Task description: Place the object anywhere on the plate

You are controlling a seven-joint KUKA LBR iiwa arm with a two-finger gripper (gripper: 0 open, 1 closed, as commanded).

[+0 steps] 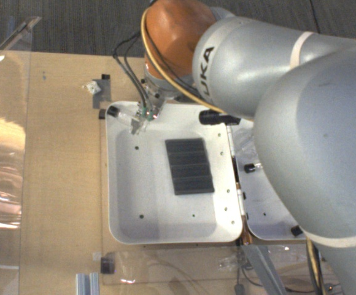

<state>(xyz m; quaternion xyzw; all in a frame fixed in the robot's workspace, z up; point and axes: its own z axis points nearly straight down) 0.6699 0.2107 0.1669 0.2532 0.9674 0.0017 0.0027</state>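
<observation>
A dark, ribbed rectangular plate [190, 166] lies flat in the middle of the left white bin [129, 214]. My gripper [142, 118] hangs over the bin's far left corner, well to the upper left of the plate and apart from it. Its tip is small and partly in shadow, with green and red specks on it. I cannot make out any object in it. The orange wrist band [175, 29] and the grey arm cover the upper right of the view.
The right bin [264, 220] is mostly hidden under the arm. A black bracket [103, 91] sits on the wooden bench beyond the left bin's far corner. A clear sheet [3, 146] glints along the left side of the bench.
</observation>
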